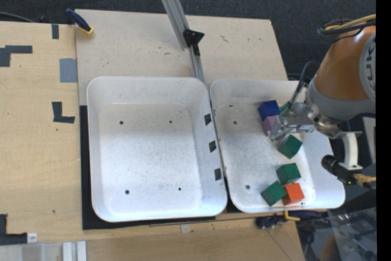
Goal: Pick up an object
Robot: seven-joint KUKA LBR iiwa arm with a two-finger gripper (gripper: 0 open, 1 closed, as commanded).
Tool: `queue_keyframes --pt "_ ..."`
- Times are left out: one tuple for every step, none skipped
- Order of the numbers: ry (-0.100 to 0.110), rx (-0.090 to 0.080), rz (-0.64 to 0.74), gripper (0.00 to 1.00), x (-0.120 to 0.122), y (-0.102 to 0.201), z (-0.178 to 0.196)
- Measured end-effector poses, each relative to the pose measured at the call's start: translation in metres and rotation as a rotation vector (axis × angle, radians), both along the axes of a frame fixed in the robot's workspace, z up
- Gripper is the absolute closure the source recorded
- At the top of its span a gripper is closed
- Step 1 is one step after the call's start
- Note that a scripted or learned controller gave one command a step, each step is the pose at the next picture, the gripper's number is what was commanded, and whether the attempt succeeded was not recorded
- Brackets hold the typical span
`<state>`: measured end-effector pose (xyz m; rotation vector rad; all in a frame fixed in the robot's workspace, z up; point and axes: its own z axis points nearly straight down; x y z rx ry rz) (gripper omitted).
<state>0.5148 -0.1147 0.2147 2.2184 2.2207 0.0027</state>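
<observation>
The right bin (pixel 244 137) holds several small blocks. A blue block (pixel 268 109) lies near its upper right, with a purple block (pixel 270 125) just below it. A green block (pixel 291 146) sits lower, and two more green blocks (pixel 288 172) (pixel 274 193) and an orange block (pixel 294 192) cluster near the bin's front right corner. My gripper (pixel 282 130) reaches in from the right and hangs low over the purple block and the upper green block. The arm's grey and orange body (pixel 345 82) hides what is behind it.
The left bin (pixel 146 150) stands beside the right one, sharing a rim at the middle. A slanted metal pole (pixel 174 3) rises from the back of the bench. A blue and yellow clamp (pixel 79 20) lies at the bench's far left corner.
</observation>
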Motion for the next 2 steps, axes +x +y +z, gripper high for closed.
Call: queue_keyframes --pt "0.001 0.0 0.0 1.0 0.001 0.0 0.029" --pt "0.005 0.001 0.005 1.0 0.027 0.052 0.017"
